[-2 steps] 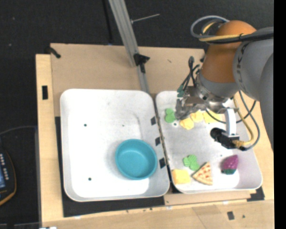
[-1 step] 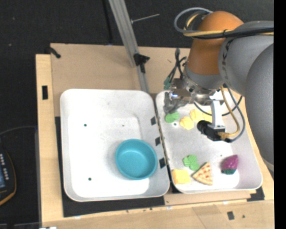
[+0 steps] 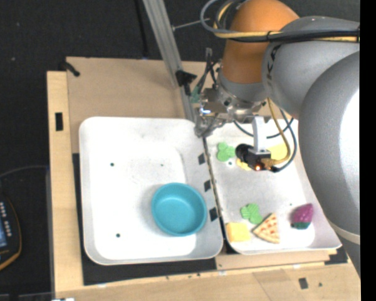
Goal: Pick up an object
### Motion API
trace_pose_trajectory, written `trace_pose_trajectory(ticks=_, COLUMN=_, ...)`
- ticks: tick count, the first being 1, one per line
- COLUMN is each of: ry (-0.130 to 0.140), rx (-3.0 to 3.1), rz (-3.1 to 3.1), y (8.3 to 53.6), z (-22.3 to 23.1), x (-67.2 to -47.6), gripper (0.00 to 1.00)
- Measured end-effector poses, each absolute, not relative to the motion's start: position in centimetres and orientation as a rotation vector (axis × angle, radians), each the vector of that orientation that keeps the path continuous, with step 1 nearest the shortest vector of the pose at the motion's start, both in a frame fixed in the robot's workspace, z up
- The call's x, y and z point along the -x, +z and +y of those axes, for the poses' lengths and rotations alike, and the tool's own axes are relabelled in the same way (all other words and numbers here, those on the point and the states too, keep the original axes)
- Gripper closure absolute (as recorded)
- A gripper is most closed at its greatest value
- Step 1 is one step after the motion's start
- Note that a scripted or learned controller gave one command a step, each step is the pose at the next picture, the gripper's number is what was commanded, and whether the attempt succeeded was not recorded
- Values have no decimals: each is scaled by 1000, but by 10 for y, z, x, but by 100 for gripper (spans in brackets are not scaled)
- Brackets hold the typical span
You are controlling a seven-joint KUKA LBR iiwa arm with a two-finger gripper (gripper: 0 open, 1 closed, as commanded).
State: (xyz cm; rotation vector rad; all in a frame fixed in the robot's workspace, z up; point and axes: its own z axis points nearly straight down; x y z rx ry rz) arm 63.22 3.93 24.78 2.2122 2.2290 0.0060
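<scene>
Just beside the pincer [image 3: 203,126], toward the view's right and the near side: leaf [image 3: 224,151], likeliest pick. Lies flat on the floor of the right bin [image 3: 279,193], close to the pincer but apart from it, not gripped. Pincer state: impossible to tell, open or closed, amid cables and clutter.

Small, green, lobed, about as wide as long, so no real long axis to square up to. Looks thin and low, probably awkward to catch from above.

Calls, by the look of it, for a short shift to the view's right and nearward, then a straight drop.

Much farther from the pincer, same general way: green piece [image 3: 250,213], block [image 3: 238,232], pizza slice [image 3: 267,229], purple toy [image 3: 302,216]. Nearward and slightly left of the pincer, well apart: bowl [image 3: 178,209] in the left bin [image 3: 125,155].
</scene>
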Motion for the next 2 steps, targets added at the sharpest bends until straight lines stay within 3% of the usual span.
trace_pose_trajectory(ticks=1, ry=2, rx=-2214, rz=2226, y=235, z=84, x=-663, gripper=100)
trace_pose_trajectory(ticks=2, ry=-4, rx=-2215, rz=2224, y=236, z=81, x=-662, gripper=0)
